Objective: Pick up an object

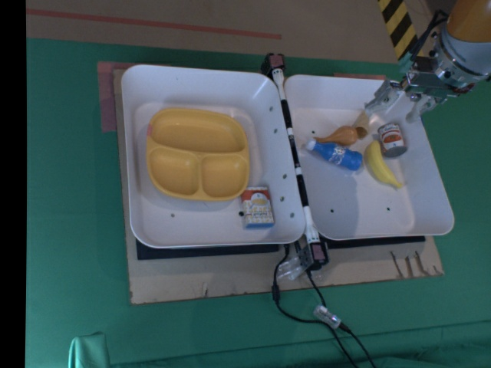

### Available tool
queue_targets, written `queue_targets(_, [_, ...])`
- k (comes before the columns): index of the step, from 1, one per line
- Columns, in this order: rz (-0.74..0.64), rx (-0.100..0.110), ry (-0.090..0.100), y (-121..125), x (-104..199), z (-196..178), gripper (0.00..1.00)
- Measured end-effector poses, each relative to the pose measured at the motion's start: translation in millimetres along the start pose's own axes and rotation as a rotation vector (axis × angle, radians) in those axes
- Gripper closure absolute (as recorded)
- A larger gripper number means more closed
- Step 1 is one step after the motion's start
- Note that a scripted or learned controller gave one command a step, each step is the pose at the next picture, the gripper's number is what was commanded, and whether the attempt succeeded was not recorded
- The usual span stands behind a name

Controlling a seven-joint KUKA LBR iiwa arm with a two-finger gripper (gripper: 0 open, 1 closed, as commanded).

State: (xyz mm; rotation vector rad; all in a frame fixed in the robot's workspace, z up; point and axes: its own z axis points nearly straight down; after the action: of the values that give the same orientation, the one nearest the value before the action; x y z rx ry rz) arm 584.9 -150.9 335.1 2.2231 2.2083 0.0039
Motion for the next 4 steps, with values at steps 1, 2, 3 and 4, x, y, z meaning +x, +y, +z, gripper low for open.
queue_targets(1, [0.001,0.000,-0.004,42.3,-38.6,86.2,0.00])
queue_targets(2, [-0.009,-0.026,0.004,45.0,-30.3,119.4,0.00])
queue_targets(3, [-0.010,-0.004,0.017,18.7,-25.9,144.7,0.00])
queue_targets(4, [-0.013,-0.020,0.011,-29.8,-26.9,144.3,0.00])
